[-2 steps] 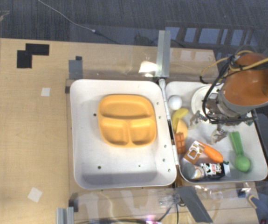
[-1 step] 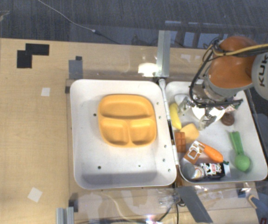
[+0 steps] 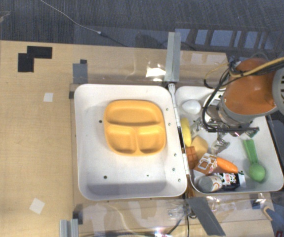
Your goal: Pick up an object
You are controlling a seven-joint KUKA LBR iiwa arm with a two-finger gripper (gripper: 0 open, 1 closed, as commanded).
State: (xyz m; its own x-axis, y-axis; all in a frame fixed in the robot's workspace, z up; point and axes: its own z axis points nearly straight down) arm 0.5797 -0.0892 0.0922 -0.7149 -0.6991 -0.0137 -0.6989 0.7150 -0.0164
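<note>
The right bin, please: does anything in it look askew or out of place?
Somewhat. In the right bin, the items are heaped at the front-left: a can lies on its side with a carrot across it. No visible spills or damage.

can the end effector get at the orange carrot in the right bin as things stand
Probably yes. The end effector hangs just above the orange carrot in the right white bin, and nothing lies on top of the carrot, though a small carton crowds its left end.
</note>
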